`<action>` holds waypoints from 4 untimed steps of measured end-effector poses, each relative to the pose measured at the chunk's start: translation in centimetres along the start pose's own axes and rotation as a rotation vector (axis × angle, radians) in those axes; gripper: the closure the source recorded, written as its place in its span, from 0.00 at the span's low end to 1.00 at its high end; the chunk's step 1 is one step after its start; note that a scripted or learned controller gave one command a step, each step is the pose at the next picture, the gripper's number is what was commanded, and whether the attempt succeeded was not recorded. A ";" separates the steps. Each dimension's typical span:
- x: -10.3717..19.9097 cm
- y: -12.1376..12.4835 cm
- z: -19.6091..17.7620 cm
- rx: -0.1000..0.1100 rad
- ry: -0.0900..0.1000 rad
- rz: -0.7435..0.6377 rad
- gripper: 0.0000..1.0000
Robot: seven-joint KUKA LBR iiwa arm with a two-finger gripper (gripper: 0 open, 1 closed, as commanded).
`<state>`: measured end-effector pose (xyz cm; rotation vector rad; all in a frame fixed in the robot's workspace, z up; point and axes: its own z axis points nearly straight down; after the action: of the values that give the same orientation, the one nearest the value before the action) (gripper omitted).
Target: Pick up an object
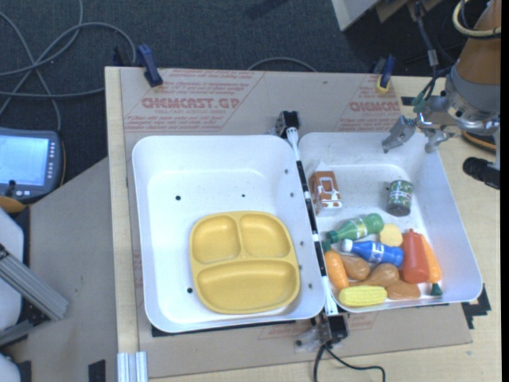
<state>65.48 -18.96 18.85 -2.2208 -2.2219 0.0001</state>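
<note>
Gripper hanging spread and empty over the far rim of the right bin, nothing picked yet.

From where I stand, the two fingers are splayed apart with only bare white bin floor under them, so the arm has yet to choose. The pickable things crowd the near end of that bin: a green bottle, a blue bottle, a red bottle, a corn cob and a carrot, all touching one another. I'd judge the small green can, standing apart and nearest the gripper, the cleanest target, with the brown box by the dividing wall second. Best to come straight down and straddle it squarely. The left bin holds a yellow divided plate.
</note>
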 end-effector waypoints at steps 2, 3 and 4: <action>0.4 -7.4 10.4 0.006 0.004 0.001 0.00; -2.6 -3.7 10.4 0.000 0.004 -0.001 0.00; -0.6 -7.1 10.4 0.004 0.002 0.001 0.00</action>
<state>58.37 -19.53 8.46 -2.2186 -2.2173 0.0024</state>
